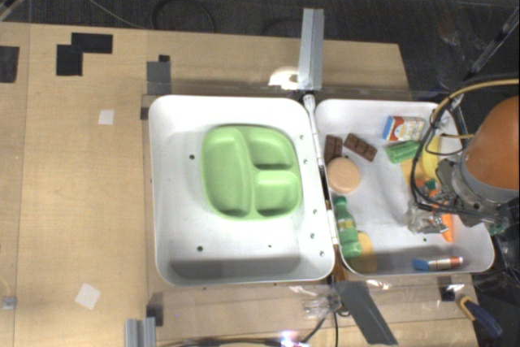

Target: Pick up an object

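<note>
The right bin (382,199) holds several small items. Two brown chocolate pieces (360,147) lie near its far left, with a tan round disc (342,174) just below them. A green bottle (347,225) lies along the left wall. A small red, white and blue carton (404,127) and a green piece (402,151) sit at the back. A blue and red marker (439,263) lies by the front wall. My gripper (424,219) hangs low over the bin's right side, next to an orange piece (446,227) and a yellow item (431,149).
The left bin (175,199) carries a light green divided plate (249,170). A metal post (311,45) stands behind the seam between the bins. The arm's orange band (500,144) and yellow cables overhang the right bin's right edge.
</note>
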